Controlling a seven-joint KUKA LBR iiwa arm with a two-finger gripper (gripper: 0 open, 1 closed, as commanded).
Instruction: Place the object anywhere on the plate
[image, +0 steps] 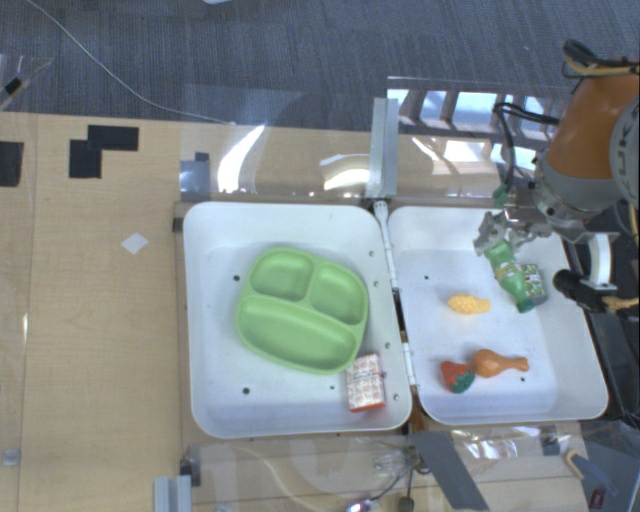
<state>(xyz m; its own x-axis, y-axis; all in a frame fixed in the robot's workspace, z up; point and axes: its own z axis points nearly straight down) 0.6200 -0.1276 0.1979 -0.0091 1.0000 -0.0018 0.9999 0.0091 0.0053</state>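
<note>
reaching in from the right, my arm (590, 130) positions my pincer (497, 238) over the upper part of the right bin (580, 395). pincer state: closed on the top end of a green bottle (516, 279), which shows between my fingers. the bottle tilts, its lower end pointing down and to the right, over the bin floor; contact with the floor cannot be determined. in the same bin, a yellow piece of toy food (468, 304) lies just left of the bottle. nearer the front edge lie a toy drumstick (498, 364) and a red strawberry (458, 377), touching each other. the left bin (205, 330) carries the green divided plate (302, 310), three compartments, lying flat near the centre. a small printed packet (365, 383) lies just beside the plate's lower right corner, near the bin's front right corner. both bins sit side by side on the wooden counter (90, 320).
</note>
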